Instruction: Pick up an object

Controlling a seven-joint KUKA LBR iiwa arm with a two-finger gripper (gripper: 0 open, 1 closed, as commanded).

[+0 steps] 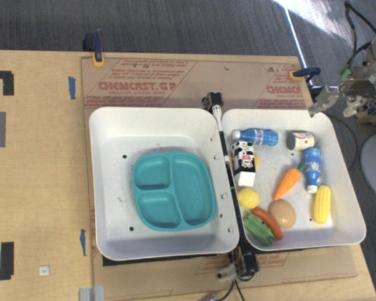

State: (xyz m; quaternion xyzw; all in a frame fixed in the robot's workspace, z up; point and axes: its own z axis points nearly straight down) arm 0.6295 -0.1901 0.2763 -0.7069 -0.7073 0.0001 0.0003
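Two white bins sit side by side on the bench, and the gripper (354, 99) hangs off at the right edge, outside the right bin (348, 187) near its far corner; whether it is wide or narrow I cannot tell, since that end of the arm is a blur of grey parts. All the loose items crowd the right bin: a blue bottle (257, 137) lies along the far wall, a small white cup (299, 140) just beside it, and a second blue bottle (311, 168) runs down from the cup toward a corn cob (322, 204) by the right wall. A carrot (287, 183) lies tilted in the middle, above a brown ball (282, 214). Against the divider sit a black-and-white carton (243, 155), a white block (246, 179), a lemon (248, 199), and green and red veg (261, 226) touching the ball. A teal tray (173, 191) with three compartments lies in the left bin (106, 168).
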